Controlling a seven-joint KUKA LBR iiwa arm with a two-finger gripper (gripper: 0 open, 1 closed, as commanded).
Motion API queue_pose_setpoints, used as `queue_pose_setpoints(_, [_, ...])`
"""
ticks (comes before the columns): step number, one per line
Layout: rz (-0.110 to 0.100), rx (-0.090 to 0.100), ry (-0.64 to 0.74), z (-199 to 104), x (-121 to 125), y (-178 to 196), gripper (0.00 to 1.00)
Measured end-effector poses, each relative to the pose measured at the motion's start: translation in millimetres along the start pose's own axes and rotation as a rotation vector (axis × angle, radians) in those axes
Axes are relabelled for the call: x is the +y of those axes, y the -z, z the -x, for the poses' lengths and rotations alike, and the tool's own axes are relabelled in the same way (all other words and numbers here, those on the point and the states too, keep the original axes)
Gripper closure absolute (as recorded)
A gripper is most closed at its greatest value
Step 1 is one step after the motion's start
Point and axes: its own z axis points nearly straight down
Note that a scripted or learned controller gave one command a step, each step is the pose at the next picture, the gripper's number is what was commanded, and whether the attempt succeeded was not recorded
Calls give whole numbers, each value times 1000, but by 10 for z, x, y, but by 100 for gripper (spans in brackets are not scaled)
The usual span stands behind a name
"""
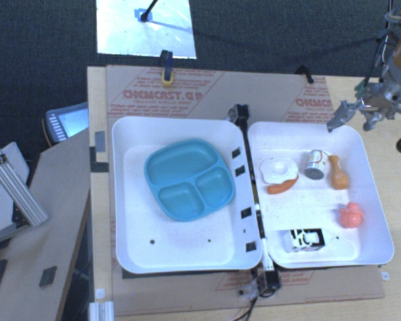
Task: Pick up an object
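The right bin (371, 172) holds several small objects: a white fried-egg toy (277, 169), an orange sausage-like piece (283, 186), a grey can (314, 164) on its side, an orange drumstick-shaped toy (338, 173), a pink lumpy toy (351, 215) and a black-and-white item (306, 239) near the front wall. My gripper (355, 117) hangs over the bin's far right corner, above and behind the can and drumstick. Its fingers are spread open and nothing is between them.
The left bin (130, 233) holds a blue divided plate (189, 178). A black clip strip (247, 179) runs between the two bins. Both bins rest on a cardboard sheet (187, 92). A yellow clamp (167, 77) sits at the cardboard's back edge.
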Motion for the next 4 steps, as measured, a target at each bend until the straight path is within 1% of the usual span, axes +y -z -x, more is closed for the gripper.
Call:
queue_pose_setpoints(1, [-3,0,-3,68,-47,-456,0])
queue_pose_setpoints(2, [-4,1,-1,44,-29,-1082,0])
queue_pose_setpoints(3, [-3,1,0,35,-30,-1603,0])
queue_pose_setpoints(4, [4,-1,1,40,-7,-1456,100])
